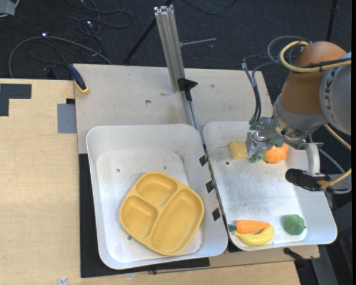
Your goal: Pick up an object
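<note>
**Currently: gripper low in the right bin's far corner, by the orange fruit**

The gripper [262, 146] is lowered into the far part of the right bin [273, 209], probably because two candidates lie close together there. An orange fruit [276, 154] is seen just beside it on the arm's side, touching or nearly so; a pale yellow block [238, 151] lies just beside it on the other side. Whether the gripper is released or clenched cannot be told, as it is too small and dark; nothing is clearly seen held in it. The grasp is judged not yet secured.

Along the near wall of the same bin a banana [256, 236] is found with a carrot [251, 225] resting against it, and a green fruit [293, 224] near them. These are well apart from the gripper and pose no obstruction.

The left bin [107, 159] holds a yellow divided tray [161, 211], unrelated to the reach. Bin walls close to the corner could crowd the approach. A metal post [171, 49] stands on the worktop [124, 94] behind the bins, clear of the arm.
</note>
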`<act>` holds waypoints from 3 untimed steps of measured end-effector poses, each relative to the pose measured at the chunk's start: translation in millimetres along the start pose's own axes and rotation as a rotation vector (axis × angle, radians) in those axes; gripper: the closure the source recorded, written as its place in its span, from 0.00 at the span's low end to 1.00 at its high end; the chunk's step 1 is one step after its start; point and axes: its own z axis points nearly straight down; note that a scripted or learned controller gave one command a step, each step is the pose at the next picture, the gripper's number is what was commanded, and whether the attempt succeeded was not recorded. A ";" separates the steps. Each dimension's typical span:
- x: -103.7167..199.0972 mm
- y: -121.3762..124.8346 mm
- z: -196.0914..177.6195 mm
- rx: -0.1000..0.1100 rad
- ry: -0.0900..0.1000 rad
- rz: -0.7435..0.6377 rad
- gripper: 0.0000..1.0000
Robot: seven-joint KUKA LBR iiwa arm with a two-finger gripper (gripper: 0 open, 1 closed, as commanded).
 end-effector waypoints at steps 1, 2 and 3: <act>-1.4 0.5 -33.2 0.000 0.000 0.000 1.00; 54.0 -7.9 -42.3 0.004 0.003 -0.005 1.00; 108.2 -11.6 -28.7 0.006 0.002 -0.005 1.00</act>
